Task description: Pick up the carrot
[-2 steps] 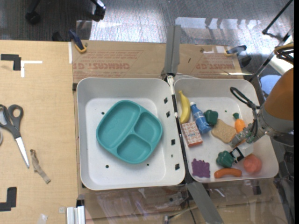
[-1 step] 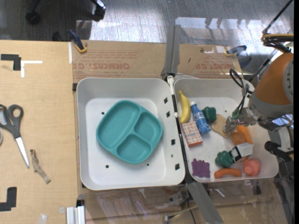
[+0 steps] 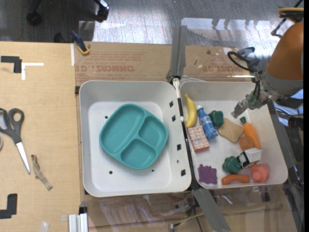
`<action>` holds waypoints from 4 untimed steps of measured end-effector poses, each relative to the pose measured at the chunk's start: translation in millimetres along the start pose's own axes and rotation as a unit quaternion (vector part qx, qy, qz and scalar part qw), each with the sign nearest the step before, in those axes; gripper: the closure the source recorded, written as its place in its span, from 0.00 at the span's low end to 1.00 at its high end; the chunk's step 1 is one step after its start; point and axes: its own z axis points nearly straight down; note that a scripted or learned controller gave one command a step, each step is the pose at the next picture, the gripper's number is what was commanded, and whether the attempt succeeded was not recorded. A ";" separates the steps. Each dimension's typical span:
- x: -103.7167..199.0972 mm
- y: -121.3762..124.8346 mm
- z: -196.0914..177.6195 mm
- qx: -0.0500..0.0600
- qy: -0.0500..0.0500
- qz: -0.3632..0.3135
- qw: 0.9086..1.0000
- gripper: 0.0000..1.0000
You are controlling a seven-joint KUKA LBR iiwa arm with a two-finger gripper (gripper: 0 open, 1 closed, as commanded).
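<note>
The carrot is an orange tapered piece with a small green top. It lies in the right bin near the right wall, pointing toward the back. My gripper hangs over the back right of that bin, just behind and slightly left of the carrot's green end. Nothing shows in its grasp. The arm's orange band fills the upper right corner.
Around the carrot lie a tan bread piece, an orange round piece, a white block, broccoli, a pink ball and an orange-red stick. Banana, blue bottle. Teal plate in left bin.
</note>
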 end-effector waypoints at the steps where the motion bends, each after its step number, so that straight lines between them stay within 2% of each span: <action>1: 26.1 -68.5 75.2 0.000 0.002 -0.092 0.996 1.00; 2: 56.1 3.5 1.6 0.000 0.001 0.006 1.000 1.00; 3: 24.8 -35.9 30.2 0.000 0.001 -0.246 0.969 1.00; 4: 86.6 4.4 -19.9 -0.001 0.001 -0.264 0.964 1.00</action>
